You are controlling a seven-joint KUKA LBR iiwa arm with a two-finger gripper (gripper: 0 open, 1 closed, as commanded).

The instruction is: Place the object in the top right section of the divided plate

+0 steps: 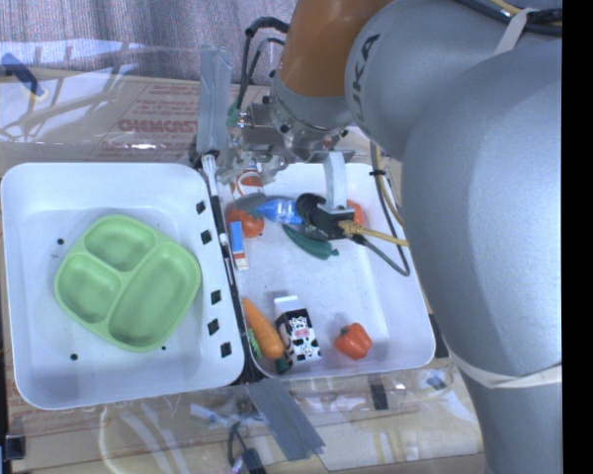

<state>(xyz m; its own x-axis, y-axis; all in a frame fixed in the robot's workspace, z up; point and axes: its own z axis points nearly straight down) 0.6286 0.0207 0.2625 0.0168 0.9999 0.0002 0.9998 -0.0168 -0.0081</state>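
Green plastic marks the goal: the divided plate (158, 294) lies bare in the left bin (40, 205), set at a slant, with two small sections toward the view's upper left and one large one toward its lower right. The grey arm (455, 117) has brought its jaws over the far left corner of the right bin (385, 294), close to the wall between the two bins. Wrist hardware hides the jaws, so I cannot tell whether they are apart, together or clamped on anything. The object to be moved is, I judge, among the pieces crowded just below them. An orange-red piece (247, 222) sits nearest, hard by the dividing wall, and a blue thing (275, 208) lies beside it with its long axis running across the view. A carrot (265, 331), a cow-patterned carton (298, 338) and a small red pepper (353, 340) lie well apart at the near end (unlikely targets from this pose). The coming move turns on one relation: the plate lies toward the view's left and nearer the camera, across that wall, so any carry must rise over it.
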